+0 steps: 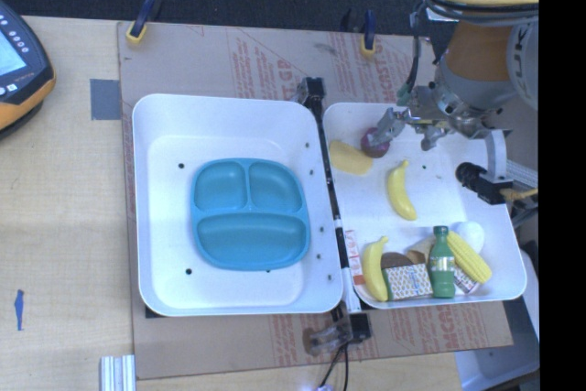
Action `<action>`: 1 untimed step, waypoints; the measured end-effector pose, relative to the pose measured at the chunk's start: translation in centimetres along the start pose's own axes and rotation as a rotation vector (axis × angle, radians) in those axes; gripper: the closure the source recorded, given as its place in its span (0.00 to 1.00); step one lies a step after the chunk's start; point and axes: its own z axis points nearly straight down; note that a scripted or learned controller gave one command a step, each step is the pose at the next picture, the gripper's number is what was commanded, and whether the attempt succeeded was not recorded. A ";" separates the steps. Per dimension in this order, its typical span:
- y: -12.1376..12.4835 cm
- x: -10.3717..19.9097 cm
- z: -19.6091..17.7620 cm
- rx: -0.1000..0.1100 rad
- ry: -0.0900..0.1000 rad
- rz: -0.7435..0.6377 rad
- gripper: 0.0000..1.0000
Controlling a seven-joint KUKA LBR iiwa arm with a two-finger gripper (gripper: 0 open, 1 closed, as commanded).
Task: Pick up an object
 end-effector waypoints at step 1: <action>4.0 -0.5 10.7 0.003 -0.002 -0.003 0.00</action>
